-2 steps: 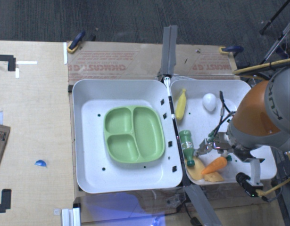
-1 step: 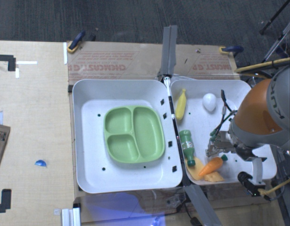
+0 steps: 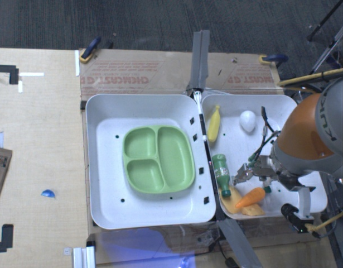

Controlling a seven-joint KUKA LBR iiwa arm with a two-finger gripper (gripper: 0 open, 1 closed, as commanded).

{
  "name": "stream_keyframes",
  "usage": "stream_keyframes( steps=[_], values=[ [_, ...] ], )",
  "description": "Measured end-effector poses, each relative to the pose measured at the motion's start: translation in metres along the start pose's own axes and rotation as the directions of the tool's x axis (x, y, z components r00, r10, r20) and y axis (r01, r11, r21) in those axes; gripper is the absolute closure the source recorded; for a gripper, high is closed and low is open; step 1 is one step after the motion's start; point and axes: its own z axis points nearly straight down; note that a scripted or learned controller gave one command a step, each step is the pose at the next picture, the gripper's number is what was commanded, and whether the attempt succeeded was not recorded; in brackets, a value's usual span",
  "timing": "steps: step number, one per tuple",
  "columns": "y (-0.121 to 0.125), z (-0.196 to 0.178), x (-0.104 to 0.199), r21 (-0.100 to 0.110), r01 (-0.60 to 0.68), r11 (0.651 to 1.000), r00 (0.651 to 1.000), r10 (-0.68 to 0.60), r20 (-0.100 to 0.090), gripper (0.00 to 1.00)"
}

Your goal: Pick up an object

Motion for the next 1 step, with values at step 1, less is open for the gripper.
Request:
stream_keyframes(
  steps=[1],
  values=[
    [0.0251, 0.0086, -0.0007, -0.002, -0.119, 0.993, 0.993, 0.119, 0.000, 0.00]
  ],
)
